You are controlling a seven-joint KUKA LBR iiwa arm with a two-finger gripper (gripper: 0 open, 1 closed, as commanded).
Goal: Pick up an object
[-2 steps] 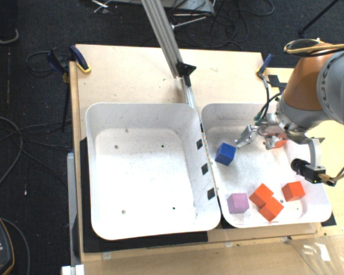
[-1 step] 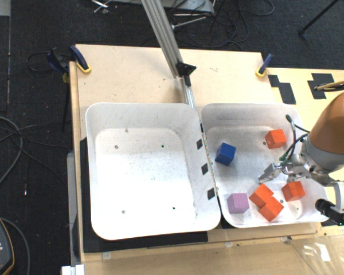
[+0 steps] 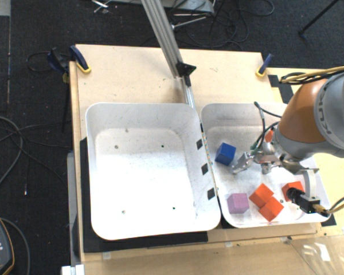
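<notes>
In the right bin point(image 3: 232, 114) lie a blue cube point(image 3: 225, 153), a purple cube point(image 3: 237, 203), two orange blocks point(image 3: 262, 195) point(image 3: 271, 211) touching each other, and a third orange piece point(image 3: 293, 188) near the right wall. My gripper point(image 3: 239, 165) is low in this bin, just right of and slightly below the blue cube, close to it. The purple cube sits below the gripper, apart from it. Nothing is visibly held.
The left bin point(image 3: 103, 119) adjoins the right one along a shared wall with black clips point(image 3: 205, 168). A metal strut point(image 3: 163, 30) slants over the bench from the top. Cables point(image 3: 266, 133) hang by the wrist.
</notes>
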